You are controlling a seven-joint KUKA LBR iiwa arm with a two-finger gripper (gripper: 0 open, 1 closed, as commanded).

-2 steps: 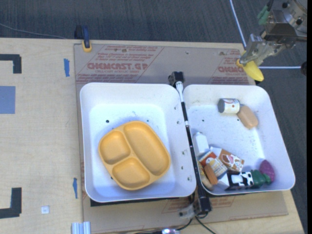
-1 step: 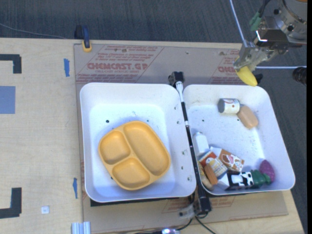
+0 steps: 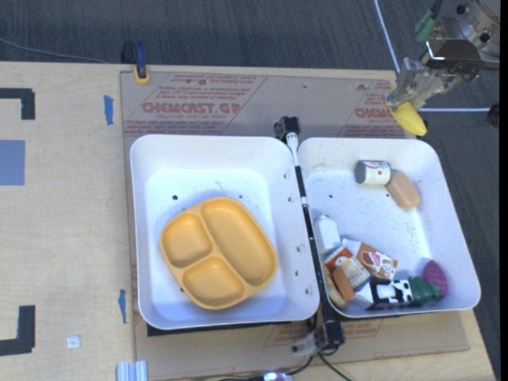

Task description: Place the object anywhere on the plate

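The tool point(image 3: 414, 94) hangs over the far right corner of the bench point(image 3: 63, 236), above and just outside the far rim of the right bin point(image 3: 456, 236). A yellow banana point(image 3: 410, 118) sits between its fingers, its lower end sticking out below them toward the bin's far edge, so the tool is clenched on the banana. The grey wrist runs up and off to the right behind it.

The plate point(image 3: 218, 252) lies in the left bin point(image 3: 151, 189), toward that bin's near side. It is yellow-orange, with three compartments: two side by side at its far end and one at its near end. It lies well apart from the banana, with the divider between the bins in between.

In the right bin, a small can point(image 3: 371, 172) lies on its side near the far edge, and a tan oval piece point(image 3: 404, 190) lies just beside it to the right. A white bottle point(image 3: 326, 232) rests near the bin's left wall. Toward the near edge is a cluster of small packets and toys: an orange and white packet point(image 3: 376, 261), a black and white piece point(image 3: 394, 292), and a purple piece point(image 3: 434, 275) at the near right corner. What the smaller items are I cannot tell.

A sheet of brown board point(image 3: 190, 101) lies under both bins.
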